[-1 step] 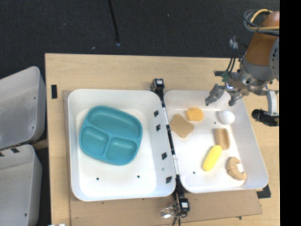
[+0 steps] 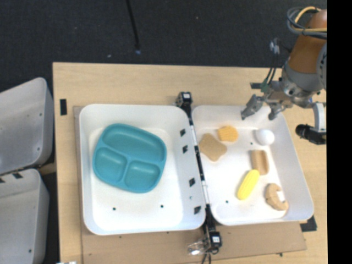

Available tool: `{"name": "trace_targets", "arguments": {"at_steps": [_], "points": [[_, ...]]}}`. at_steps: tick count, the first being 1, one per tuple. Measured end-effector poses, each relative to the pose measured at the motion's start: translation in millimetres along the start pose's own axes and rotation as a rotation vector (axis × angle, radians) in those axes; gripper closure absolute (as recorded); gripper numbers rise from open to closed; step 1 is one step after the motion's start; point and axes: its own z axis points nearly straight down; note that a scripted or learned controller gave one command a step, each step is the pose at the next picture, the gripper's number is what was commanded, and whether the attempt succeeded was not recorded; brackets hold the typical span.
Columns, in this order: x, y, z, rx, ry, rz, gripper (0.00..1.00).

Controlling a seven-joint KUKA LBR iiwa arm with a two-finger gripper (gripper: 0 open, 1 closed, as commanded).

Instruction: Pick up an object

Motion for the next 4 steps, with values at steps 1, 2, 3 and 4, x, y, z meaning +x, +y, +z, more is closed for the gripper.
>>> {"name": "trace_targets", "arguments": {"at_steps": [1, 2, 3, 4], "points": [[-2.8, 4.8, 43.4, 0.003, -0.001, -0.002, 0.00], [-4.2, 6.0, 92.3, -0.003, -0.001, -0.003, 0.00], [-5.0, 9.1, 75.1, -0.014, -0.006, -0.008, 1.00], [-9.4, 20.4, 18.3, -0.006, -0.001, -0.005, 1.00]]}}
